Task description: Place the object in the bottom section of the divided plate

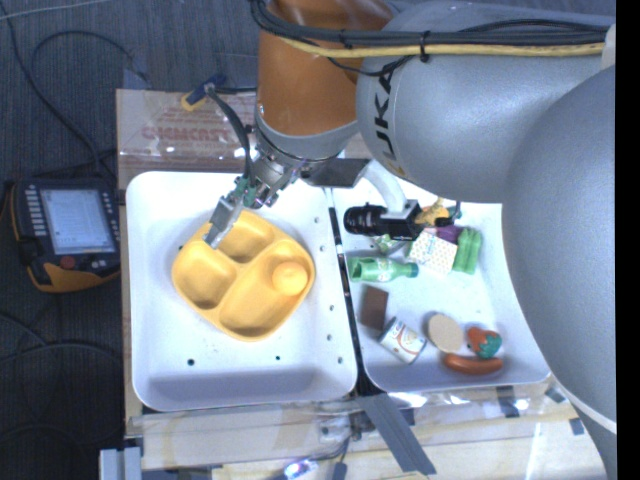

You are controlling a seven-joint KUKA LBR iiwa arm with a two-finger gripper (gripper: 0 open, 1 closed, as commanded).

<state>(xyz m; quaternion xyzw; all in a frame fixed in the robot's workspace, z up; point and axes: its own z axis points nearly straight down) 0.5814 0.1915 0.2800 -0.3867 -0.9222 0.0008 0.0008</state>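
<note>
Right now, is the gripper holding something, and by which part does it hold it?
It cannot be told. The gripper is over the upper-left rim of the yellow divided plate in the left bin, and no object is clearly seen at its tip.

open white floor [250,373] rings the yellow plate [245,273]; right bin [515,343] crowded.

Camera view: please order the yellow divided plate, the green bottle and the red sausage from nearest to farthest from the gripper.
From the gripper, over the left bin:
1. Yellow divided plate, directly under the gripper, in the left bin.
2. Green bottle, lying in the right bin near the divider.
3. Red sausage, at the right bin's bottom edge.
</note>
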